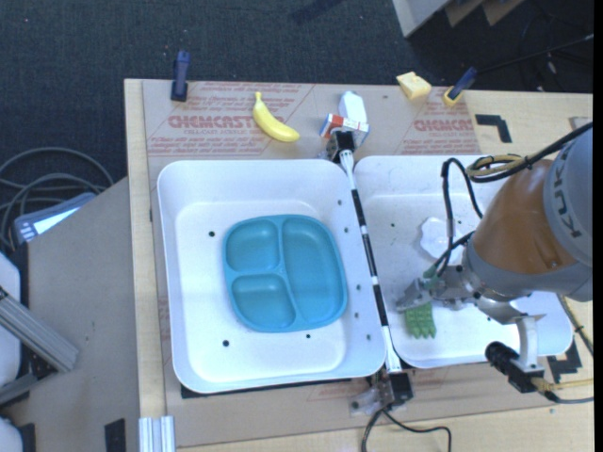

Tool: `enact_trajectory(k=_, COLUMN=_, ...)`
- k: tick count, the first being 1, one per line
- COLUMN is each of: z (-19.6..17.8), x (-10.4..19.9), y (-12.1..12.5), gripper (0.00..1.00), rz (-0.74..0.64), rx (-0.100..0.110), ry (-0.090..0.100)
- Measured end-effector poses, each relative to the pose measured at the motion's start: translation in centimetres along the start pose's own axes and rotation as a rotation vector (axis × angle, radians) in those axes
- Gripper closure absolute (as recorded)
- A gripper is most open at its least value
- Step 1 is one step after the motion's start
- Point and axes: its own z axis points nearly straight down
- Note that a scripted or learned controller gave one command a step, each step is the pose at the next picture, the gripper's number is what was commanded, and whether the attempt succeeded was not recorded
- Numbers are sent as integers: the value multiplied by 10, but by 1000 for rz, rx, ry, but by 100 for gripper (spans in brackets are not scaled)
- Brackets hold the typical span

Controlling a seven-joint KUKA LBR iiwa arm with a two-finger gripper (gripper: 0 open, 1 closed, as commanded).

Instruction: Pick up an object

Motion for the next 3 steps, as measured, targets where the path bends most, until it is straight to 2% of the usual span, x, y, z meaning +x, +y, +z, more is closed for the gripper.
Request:
enact_trajectory(k=1, z=-1, x=-4, y=91, gripper=0, rz=-3, rx=-2, ry=0)
enact_trajectory(k=2, z=-100, x=19, y=36, gripper=0, rz=-2, rx=-2, ry=-1)
enact_trajectory(k=3, z=-100, x=33, y=0, gripper=0, rz=-1, rx=1, ry=1)
